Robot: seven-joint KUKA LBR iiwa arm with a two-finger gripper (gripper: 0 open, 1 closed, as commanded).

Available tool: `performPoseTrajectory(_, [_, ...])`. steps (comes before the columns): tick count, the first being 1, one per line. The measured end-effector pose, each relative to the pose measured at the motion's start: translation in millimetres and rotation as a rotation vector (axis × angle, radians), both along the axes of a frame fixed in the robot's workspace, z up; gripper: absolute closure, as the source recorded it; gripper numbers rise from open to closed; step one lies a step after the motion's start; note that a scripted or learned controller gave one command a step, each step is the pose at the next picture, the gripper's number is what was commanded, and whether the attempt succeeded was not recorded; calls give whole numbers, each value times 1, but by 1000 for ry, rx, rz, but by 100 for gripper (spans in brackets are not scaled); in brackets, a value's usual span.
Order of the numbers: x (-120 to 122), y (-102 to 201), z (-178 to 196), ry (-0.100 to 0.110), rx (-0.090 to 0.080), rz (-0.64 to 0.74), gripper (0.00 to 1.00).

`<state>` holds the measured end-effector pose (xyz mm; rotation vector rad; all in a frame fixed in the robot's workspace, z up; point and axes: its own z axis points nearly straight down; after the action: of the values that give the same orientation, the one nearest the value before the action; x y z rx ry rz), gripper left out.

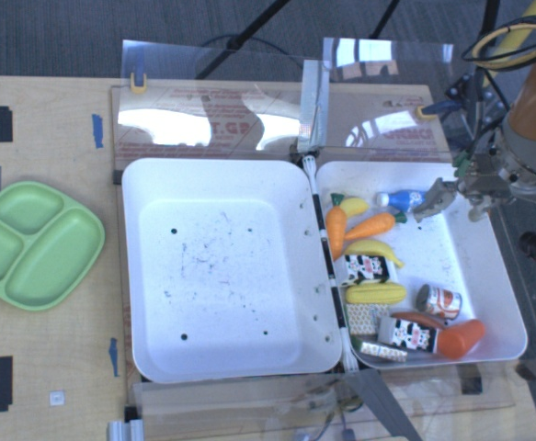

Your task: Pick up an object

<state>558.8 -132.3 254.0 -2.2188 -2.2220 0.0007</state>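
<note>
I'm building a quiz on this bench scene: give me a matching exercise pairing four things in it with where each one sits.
Things:
1. green divided plate
2. blue and white bottle
3. small can
4. gripper

Places:
A. far end of the right bin, beside the carrots
B. on the wooden bench, left of both bins
C. above the right bin's far right part
D. right bin's near half, right of the corn cob

Pairs: 1-B, 2-A, 3-D, 4-C
</note>
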Motion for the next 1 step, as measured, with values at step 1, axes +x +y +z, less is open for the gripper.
performPoseTrajectory(1, [-38,68,94,-2,-1,-160,0])
